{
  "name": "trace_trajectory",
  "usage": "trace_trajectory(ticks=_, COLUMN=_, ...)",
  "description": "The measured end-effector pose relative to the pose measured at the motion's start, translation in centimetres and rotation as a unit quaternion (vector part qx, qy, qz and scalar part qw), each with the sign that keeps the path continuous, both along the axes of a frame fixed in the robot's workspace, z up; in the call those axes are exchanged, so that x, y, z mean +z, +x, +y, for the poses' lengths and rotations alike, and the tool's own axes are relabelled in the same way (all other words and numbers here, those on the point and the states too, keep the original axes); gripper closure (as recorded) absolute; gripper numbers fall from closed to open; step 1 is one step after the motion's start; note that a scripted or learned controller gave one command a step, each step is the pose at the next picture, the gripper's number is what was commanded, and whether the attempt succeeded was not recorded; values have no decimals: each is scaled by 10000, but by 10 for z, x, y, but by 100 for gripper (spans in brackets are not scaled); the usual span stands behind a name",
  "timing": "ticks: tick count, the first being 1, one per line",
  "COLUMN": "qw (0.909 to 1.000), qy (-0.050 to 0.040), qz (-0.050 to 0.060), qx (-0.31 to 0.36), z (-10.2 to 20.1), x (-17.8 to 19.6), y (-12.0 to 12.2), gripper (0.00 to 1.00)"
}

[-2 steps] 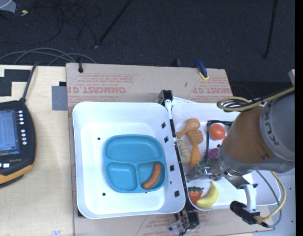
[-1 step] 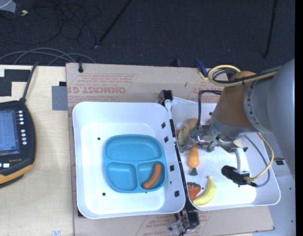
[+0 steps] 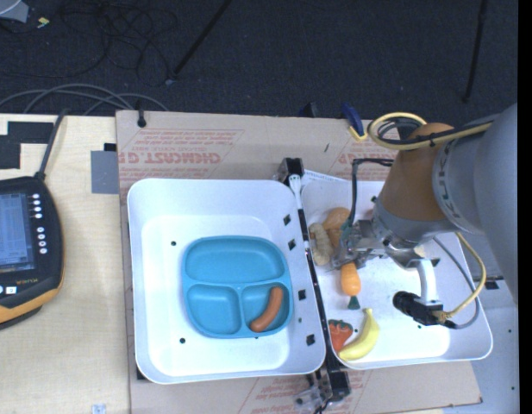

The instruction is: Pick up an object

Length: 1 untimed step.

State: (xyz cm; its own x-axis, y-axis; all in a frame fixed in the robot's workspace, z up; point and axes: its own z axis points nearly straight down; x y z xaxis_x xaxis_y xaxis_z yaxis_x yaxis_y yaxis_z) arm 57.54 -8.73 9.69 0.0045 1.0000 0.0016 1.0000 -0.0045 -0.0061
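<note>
While the arm (image 3: 472, 179) reaches in over the right bin (image 3: 472, 343), the camera view puts the gripper (image 3: 350, 247) low over that bin's left half, close to the divider between the two bins. The wrist body hides the tips, so I cannot tell the gripper's state, nor whether anything sits inside it. Nothing is visibly held. Just below the tool lies a small orange piece, a carrot (image 3: 350, 279) by its look, apparently touching or nearly touching the gripper's lower end. To the tool's left, pressed against the bin wall, sits a tan bread-like lump (image 3: 328, 229). Farther below the tool, past the carrot, a banana (image 3: 360, 338) lies against a red item with a green top (image 3: 339, 329) in the bin's near corner. Well left of the tool, across the divider, the left bin (image 3: 153, 231) holds a blue divided plate (image 3: 233, 283) with a sausage (image 3: 267, 310) in its lower right compartment. Judgement: the step in hand is the descent or closing onto a pick target, most likely the carrot or the bread lump, with lift not yet done. The next move calls for a firm close on one object alone, then a straight vertical lift; the crowding of bread and carrot beside the wall risks a glancing or double contact.
</note>
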Motion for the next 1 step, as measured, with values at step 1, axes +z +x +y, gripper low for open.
trace_trajectory(ticks=1, qw=10000, qy=5, qz=-16, qx=30, z=28, x=95, y=-58, gripper=100)
